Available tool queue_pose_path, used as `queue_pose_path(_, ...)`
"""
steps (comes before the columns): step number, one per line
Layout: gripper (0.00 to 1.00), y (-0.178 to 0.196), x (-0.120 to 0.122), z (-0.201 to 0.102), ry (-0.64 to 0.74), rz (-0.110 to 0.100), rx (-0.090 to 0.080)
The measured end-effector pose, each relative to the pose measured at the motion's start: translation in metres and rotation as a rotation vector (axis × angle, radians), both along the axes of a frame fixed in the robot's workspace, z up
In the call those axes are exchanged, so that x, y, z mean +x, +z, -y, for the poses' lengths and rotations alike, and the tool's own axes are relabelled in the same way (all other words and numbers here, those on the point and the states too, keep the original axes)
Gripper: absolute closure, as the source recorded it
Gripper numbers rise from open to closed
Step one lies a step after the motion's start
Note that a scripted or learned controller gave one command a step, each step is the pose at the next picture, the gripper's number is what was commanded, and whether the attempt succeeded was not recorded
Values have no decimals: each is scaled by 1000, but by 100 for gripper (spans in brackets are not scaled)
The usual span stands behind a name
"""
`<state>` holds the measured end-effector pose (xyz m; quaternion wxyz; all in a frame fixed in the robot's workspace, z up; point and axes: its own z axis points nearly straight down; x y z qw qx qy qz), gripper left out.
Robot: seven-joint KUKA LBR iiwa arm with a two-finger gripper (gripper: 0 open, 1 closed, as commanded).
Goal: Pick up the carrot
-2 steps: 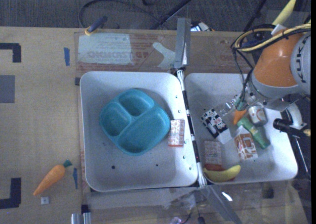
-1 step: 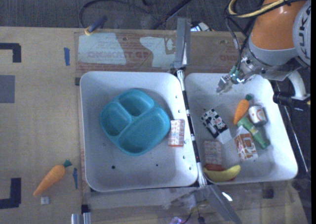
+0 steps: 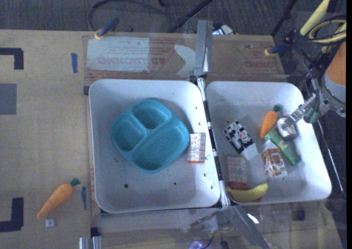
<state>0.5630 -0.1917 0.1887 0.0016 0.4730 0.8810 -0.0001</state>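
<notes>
Look to the right-hand shallow white bin: your small orange carrot with a green top lies in its upper right part, tilted, green end up and to the right. The arm's claw sits just beside the carrot on its right, the metal tip low over the bin floor. You cannot tell from this angle how wide the claw stands, and nothing shows clearly gripped in it.

Just below the claw you have a green bottle-shaped item lying slantwise, and next to that a small orange and white carton. A black and white cow-patterned carton lies left of the carrot, a flat pale packet below it, and a yellow banana along the bin's lower edge.

In the left white bin you see a teal divided plastic plate, with a small red and white packet touching its right side.

A second orange carrot lies out on the wooden worktop, well apart from both bins, at the lower left.
</notes>
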Motion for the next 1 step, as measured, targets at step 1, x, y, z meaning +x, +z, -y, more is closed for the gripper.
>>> queue_pose_path(1,0,0,0,0,1,1,0)
